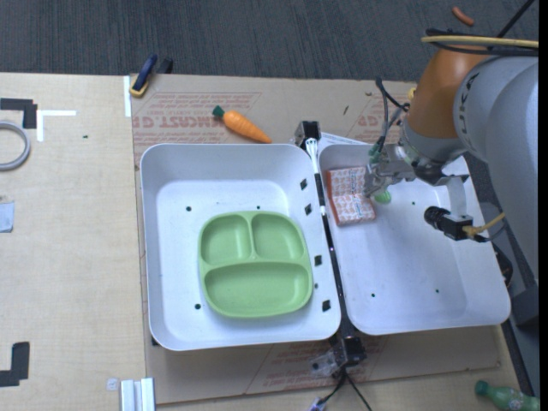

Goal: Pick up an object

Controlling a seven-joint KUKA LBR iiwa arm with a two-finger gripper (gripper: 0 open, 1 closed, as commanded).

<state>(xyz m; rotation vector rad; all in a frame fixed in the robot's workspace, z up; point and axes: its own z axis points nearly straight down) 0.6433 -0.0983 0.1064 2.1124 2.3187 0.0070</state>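
**Reaching into the right bin (411,272) with the gripper (377,188) low over a small packet (351,197)**

We see the grey arm coming in from the right. Its gripper is at the bin's far left corner, just beside the right edge of a red-patterned packet lying flat there. A tiny green thing (382,198) sits right at the gripper's tip. We cannot tell whether the jaws are spread or pressed together, and nothing shows between them.

We judge this to be the approach step, with no grasp made yet. The next move calls for centring over the packet or the green bit, then closing and lifting straight up, clear of the bin wall.

Counting what we see:
- two white bins
- one green divided plate (254,264) in the left bin (171,195)
- one packet and one green bit in the right bin
- one toy carrot (242,125) on the tabletop (68,255) beyond the left bin
- one green bottle (505,393) at the near right
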